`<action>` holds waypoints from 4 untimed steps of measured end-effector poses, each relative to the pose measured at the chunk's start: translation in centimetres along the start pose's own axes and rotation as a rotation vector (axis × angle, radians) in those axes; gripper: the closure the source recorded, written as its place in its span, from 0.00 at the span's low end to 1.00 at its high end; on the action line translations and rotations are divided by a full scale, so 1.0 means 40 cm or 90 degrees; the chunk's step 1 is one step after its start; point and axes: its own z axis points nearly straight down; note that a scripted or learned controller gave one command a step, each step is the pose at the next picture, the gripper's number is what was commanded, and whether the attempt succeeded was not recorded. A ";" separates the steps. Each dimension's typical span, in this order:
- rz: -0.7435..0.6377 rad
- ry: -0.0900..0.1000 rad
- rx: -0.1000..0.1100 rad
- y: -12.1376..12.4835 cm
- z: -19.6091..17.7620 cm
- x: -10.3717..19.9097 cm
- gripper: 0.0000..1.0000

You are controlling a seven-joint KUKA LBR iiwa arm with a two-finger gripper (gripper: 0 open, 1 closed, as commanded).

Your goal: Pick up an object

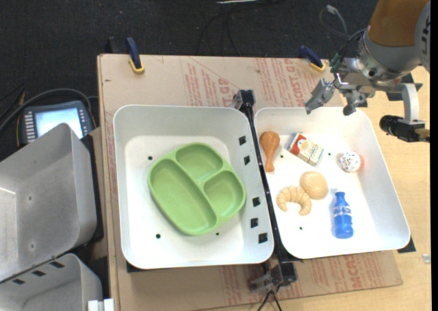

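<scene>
Counter (171, 77): brown board, carries two shallow white bins side by side.

Left bin (130, 186), well left of and below the claw: holds a green divided plate (197, 188), three compartments, lying flat.

Right bin (387, 186), directly below the claw: holds all the small items.

Arm (400, 15): grey, orange band, reaches in from upper right.

Claw (337, 97): hovers over the right bin's far rim, fingers spread apart, nothing between them.

Croissant (294, 199): well below the claw, slightly left.

Drumstick (269, 148): below-left of the claw, near the bin's left wall.

Blue bottle (342, 214): farthest below the claw, lying flat.

Bread roll (314, 183): below the claw, touching the croissant.

Small carton (305, 149): nearest item, just below-left of the claw.

White speckled ball (350, 161): below the claw, slightly right.
</scene>
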 end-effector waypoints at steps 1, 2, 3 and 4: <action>-0.001 -0.001 -0.008 0.005 -0.020 0.001 0.00; 0.000 -0.001 -0.007 0.009 0.133 -0.011 0.00; 0.000 -0.001 -0.007 0.020 0.242 -0.014 0.00; 0.000 -0.001 -0.006 0.019 0.349 -0.010 0.00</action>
